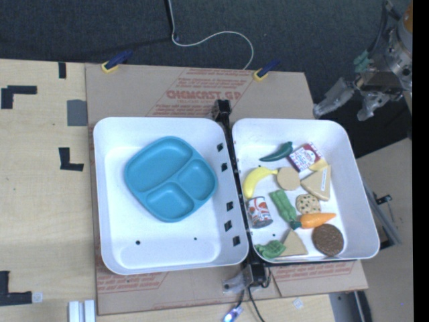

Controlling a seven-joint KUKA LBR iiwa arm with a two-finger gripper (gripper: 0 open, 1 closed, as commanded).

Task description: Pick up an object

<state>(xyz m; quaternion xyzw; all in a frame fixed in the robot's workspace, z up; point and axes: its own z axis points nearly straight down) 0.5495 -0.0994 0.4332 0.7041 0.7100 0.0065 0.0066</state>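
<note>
The right bin (352, 173) holds several toy foods: a yellow banana (258, 178), a green chili (276, 153), a red packet (303, 157), a cheese wedge (320, 180), a chip cookie (307, 203), a carrot (316, 220), a brown patty (328, 239) and a small can (259, 211). My gripper (340, 113) hangs above the bench just beyond that bin's far right corner. Its fingers (330, 103) are spread apart, and nothing sits between them. It stands well away from all the food.
A blue divided plate (171, 178) lies in the left bin (107, 200). Both bins rest on a cardboard sheet (201, 89). A white cable (201, 42) runs across the dark floor at the back. The arm's wrist (389, 52) rises at the upper right.
</note>
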